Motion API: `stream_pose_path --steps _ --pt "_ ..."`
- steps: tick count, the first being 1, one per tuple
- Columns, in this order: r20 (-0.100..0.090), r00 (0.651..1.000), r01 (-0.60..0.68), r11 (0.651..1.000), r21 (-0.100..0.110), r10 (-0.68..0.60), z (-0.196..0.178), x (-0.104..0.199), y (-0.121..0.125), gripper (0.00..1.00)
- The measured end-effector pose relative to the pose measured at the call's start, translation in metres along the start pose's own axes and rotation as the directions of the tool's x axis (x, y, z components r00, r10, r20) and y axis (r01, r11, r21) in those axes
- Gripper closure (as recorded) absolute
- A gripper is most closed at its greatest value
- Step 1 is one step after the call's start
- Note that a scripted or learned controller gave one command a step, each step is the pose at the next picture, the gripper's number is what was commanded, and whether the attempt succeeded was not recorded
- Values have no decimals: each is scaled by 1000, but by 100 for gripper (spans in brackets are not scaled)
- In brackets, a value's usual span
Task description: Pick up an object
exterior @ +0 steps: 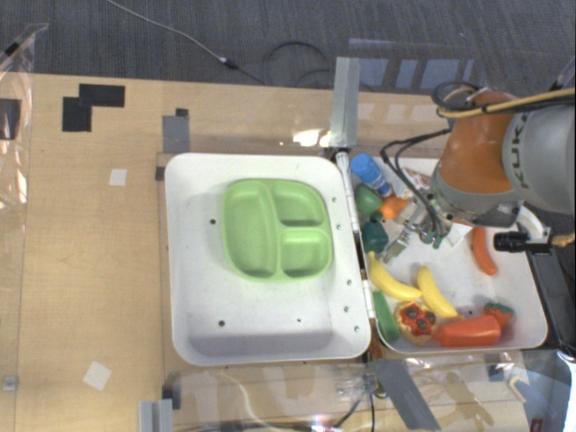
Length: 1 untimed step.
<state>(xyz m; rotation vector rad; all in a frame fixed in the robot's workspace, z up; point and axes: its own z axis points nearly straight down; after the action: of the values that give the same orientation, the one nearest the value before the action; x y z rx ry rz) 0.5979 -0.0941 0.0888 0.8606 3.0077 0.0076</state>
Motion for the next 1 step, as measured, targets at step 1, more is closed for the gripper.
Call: stream_pose_path --steps 1 --pt "1 1000 5 1000 3 -5 -1 18 -50 0"
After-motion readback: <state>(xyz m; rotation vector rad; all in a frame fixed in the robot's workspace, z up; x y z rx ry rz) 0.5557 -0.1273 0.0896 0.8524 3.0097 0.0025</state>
